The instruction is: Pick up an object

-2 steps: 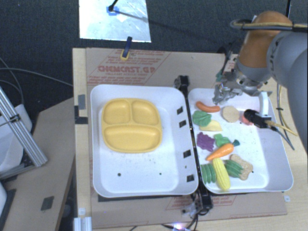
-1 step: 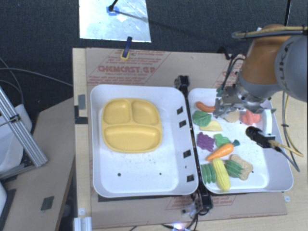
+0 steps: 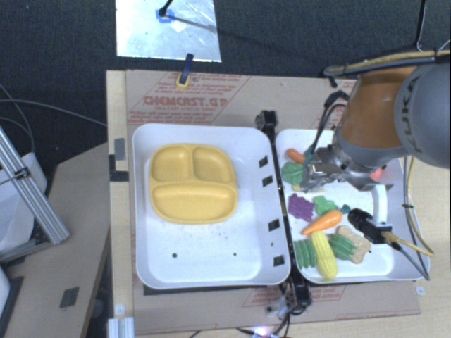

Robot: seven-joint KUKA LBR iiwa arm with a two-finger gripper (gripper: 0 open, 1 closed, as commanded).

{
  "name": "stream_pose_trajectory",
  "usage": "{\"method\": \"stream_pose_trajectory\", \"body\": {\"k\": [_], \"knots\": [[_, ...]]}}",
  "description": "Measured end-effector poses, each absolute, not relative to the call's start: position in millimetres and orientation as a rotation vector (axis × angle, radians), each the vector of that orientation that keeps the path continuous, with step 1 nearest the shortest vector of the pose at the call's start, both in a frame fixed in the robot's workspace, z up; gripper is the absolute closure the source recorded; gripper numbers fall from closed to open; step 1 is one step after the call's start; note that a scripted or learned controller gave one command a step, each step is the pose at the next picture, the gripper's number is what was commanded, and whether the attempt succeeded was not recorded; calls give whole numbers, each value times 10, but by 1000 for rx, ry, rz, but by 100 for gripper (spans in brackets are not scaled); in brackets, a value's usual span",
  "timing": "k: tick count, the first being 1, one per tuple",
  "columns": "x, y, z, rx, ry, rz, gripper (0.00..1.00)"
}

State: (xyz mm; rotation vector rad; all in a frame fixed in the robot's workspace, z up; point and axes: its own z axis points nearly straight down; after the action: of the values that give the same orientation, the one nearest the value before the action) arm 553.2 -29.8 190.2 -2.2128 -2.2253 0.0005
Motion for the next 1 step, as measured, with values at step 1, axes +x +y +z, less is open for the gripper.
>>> {"method": "stream_pose_trajectory", "body": {"k": [1], "knots": [[5392,404,1838,-2207,-2230,-3,100]]}}
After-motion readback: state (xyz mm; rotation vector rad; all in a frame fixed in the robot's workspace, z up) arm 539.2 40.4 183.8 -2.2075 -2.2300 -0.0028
